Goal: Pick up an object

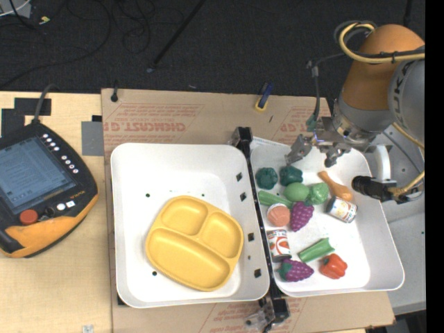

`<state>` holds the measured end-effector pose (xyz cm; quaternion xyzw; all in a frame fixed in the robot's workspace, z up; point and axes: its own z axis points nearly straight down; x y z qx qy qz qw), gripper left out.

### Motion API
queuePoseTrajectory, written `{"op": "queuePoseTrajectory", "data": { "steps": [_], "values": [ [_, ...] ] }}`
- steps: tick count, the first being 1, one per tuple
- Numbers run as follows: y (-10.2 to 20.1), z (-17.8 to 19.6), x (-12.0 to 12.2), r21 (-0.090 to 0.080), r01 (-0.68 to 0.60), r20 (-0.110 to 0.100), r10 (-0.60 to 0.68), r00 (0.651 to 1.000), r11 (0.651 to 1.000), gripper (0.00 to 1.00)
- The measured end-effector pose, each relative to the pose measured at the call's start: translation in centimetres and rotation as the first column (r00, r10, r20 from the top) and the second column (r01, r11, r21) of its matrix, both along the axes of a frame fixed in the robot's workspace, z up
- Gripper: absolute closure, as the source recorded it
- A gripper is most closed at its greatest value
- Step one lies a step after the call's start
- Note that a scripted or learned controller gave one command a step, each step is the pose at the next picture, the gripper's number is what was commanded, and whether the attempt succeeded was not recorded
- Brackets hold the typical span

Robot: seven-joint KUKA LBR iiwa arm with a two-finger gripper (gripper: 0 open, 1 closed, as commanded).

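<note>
Bench: two white bins side by side | left bin [132,186]: yellow divided tray [194,241] | right bin [378,255]: red pepper [334,266] nearest, purple grapes [300,215], small can [341,209], carrot [334,184] farther back | gripper [318,150]: fingers spread apart, holding nothing, over right bin's far edge.

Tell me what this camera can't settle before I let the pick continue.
- Gripper: in the camera view, small and dark above the right bin; open or shut can't be read.
- Small can: label too small to read.
- Can: likewise unreadable.
- Pendant screen: glare and blur hide its contents.
</note>
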<state>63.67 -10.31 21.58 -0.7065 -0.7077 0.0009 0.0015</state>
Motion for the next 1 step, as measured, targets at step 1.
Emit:
{"op": "queuePoseTrajectory", "data": {
  "steps": [1],
  "values": [
    [-0.43, -10.43, -6.28, 0.002, 0.006, 0.013, -0.006, 1.0, 1.0, 0.0]
  ]
}}
